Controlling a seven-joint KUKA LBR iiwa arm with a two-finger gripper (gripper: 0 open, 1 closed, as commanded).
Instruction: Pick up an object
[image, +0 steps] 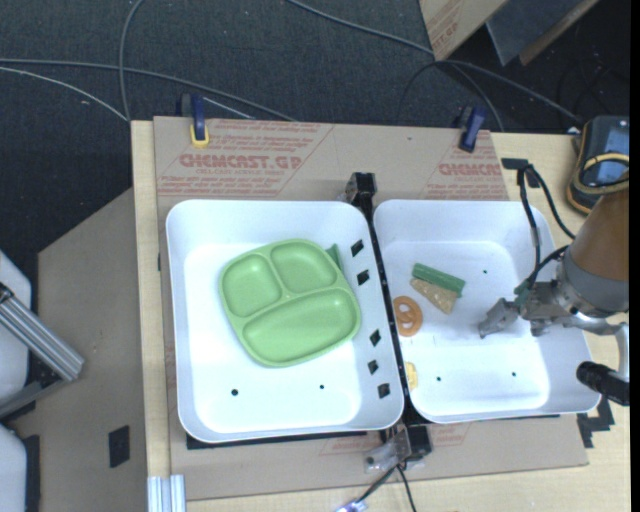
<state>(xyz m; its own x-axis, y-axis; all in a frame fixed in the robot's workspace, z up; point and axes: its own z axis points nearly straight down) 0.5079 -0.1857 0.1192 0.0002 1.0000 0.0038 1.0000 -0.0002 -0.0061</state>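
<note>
Now the gripper (497, 322) is low inside the right bin (470, 400), reaching in from the right side; the grey arm (600, 265) with its orange band is behind it. I cannot tell if its grey tip is spread or pressed together (the parts blur into one shape), and nothing shows between them.

To the left of the tip, a little higher in the view, lies a green block (438, 277), and touching its lower edge is a tan piece (435, 294). Both are near the tip but apart from it. Farther to the left, close to the divider between the bins, lies an orange pretzel-shaped thing (407, 314). Below and to the left of the tip, at the bin's left wall, is a small yellow object (411, 376), too small to name.

Well away to the left, in the left bin (200, 400), a green divided plate (290, 300) lies flat with three compartments.
</note>
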